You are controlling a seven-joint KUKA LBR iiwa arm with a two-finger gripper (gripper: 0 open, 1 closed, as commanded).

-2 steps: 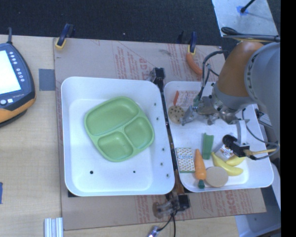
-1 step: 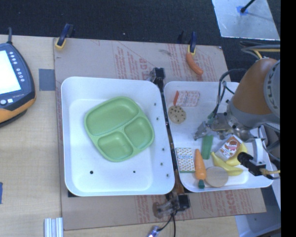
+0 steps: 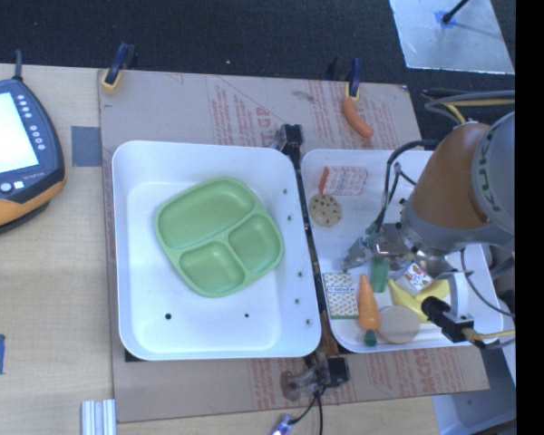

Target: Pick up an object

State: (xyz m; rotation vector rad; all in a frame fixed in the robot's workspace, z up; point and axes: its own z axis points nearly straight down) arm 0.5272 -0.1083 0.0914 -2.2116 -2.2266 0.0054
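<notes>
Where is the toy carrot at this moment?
The toy carrot lies in the right bin, near its front edge, between a small printed packet on its left and a yellow item on its right.

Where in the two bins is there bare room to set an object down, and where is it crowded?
The left bin has bare floor all round the green divided plate, widest along its near edge and left side. The right bin is crowded: cookie, carrot and packets sit close together under the arm.
</notes>
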